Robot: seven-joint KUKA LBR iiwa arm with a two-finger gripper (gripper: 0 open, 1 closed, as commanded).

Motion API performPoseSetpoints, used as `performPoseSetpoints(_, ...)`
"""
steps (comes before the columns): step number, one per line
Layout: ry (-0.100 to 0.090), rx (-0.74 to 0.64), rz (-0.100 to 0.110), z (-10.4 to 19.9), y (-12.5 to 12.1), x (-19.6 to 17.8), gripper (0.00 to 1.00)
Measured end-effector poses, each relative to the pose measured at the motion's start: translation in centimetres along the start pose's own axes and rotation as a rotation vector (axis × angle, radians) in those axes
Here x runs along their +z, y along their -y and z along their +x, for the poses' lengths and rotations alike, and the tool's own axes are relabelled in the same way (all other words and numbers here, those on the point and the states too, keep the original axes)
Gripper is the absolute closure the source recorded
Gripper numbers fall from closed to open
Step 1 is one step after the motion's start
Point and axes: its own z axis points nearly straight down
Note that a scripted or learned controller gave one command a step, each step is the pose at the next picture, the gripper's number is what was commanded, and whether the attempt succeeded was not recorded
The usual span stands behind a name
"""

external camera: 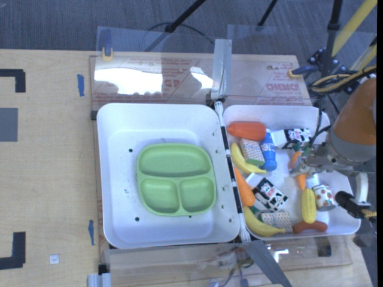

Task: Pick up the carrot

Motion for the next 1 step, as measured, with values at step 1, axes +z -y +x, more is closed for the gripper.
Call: performPoseSetpoints(1, -0.001, -0.056, 0.007, 1.46, -3.11, -9.64, 1.0)
